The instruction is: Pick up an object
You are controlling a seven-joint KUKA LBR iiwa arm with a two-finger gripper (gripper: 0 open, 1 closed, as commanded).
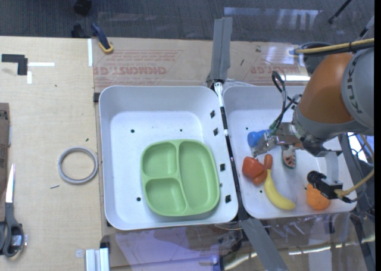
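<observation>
- Two shallow white bins are set side by side on the bench; a grey divider strip (221, 49) runs from between them toward the far side.
- Left bin (119, 145): one green three-compartment tray (178, 177) is held, lying flat toward the near right part of the bin. Nothing is seen in its compartments.
- Right bin (241, 112): several small objects are held.
- A yellow banana (276, 193) is seen at the near side of the right bin, tilted, just beside a red-orange pepper-like piece (256, 168) on its left.
- A blue object (256, 139) is seen just far of the red piece, close to the gripper.
- An orange fruit (318, 199) is seen at the near right corner, partly covered by a black part on the cable.
- A small dark oval item (289, 159) is seen under the wrist; its type cannot be told.
- Gripper (275, 140) is lowered into the right bin, beside the blue object. Finger opening cannot be told; no object is seen between them.
- Outside the bins, on the left bench: a grey tape ring (78, 165) and scissors (10, 228) at the near left edge.
</observation>
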